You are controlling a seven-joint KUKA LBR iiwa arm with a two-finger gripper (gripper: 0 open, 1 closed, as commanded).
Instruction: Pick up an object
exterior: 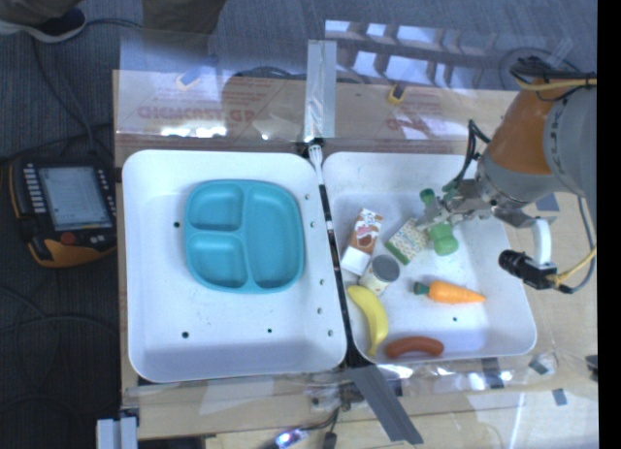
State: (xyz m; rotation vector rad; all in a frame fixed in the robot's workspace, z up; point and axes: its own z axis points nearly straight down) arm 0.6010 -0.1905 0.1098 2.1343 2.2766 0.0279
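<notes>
Claw [439,216] low over green object [443,240], right bin [505,331].

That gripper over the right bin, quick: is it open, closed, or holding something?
Gripper: cannot be told; it sits low in the right bin at a green object.

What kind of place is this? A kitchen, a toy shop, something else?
Most likely a robot lab test bench, not a kitchen. The arm reaches over two white bins, the food such as the banana and carrot looks like toys, and a handheld controller lies on the carpet.
</notes>
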